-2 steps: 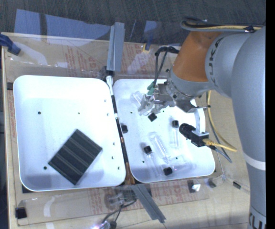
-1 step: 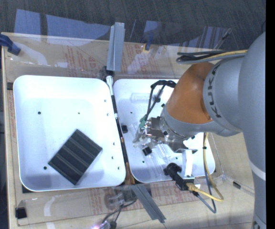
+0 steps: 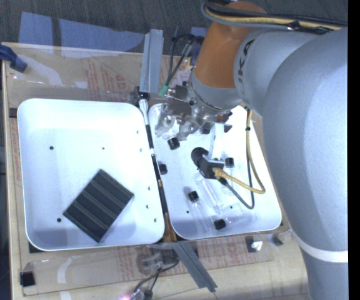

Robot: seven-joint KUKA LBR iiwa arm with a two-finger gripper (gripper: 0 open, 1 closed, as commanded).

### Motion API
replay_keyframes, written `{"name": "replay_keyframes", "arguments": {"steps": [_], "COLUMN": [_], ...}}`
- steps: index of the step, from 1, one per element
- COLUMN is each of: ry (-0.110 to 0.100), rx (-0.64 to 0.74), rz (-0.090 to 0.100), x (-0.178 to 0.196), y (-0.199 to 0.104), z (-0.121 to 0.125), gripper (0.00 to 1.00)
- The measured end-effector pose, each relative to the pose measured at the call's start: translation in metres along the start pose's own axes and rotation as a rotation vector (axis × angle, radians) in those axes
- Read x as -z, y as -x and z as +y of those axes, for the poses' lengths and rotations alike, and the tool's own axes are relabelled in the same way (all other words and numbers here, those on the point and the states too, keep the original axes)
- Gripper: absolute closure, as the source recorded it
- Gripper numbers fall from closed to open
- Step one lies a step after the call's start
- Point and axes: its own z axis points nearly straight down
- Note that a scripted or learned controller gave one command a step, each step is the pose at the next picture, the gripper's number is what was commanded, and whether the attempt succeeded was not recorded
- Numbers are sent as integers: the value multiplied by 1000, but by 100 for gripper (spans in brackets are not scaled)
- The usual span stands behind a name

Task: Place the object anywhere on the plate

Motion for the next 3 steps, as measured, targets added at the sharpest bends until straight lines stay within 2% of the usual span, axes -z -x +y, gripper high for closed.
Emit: {"name": "replay_keyframes", "arguments": {"steps": [1, 2, 3], "ry": [0, 3, 3], "rx": [-47, 91, 403], "rz": [1, 0, -1], "x": [50, 106, 187], "y": [-44, -33, -76], "z": [-62, -108, -16], "gripper": [100, 100, 100]}}
